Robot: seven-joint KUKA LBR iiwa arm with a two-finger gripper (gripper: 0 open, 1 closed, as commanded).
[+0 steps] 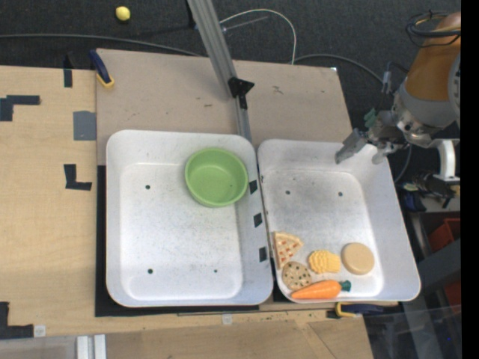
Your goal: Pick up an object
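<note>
Far left: table [45, 223] in light wood with dark tape marks along its left side. Upper left of frame, a small yellow ball [123, 13] lies on the dark floor past the table's edge, and a blue-and-yellow clamp [102, 69] sits at the corner of the brown board under the bins.

Left bin [135, 275]: one green bowl [216, 176], upright, in the bin's upper right part, near the wall it shares with the other bin. Rest of that floor is speckled white.

Centre top: a grey metal pole [213, 40] slants down from the top edge to the gap between the two bins.

Right bin [314, 193]: all items are bunched along the lower edge. Left to right: pizza slice [285, 246], chocolate-chip cookie [296, 275] just below it and touching, yellow corn-like piece [324, 261], round tan biscuit [358, 258]. An orange carrot [320, 289] with a green tip lies flat along the bottom wall, under the cookie and the corn piece.

Right side: arm [430, 73] comes in from the upper right, orange band above the wrist. Tool [362, 147] sits over the right bin's upper right corner, at about the rim, well apart from the food cluster. One grey finger [347, 149] points down-left; cannot tell how wide the tool is set. Nothing visible between its fingers.
</note>
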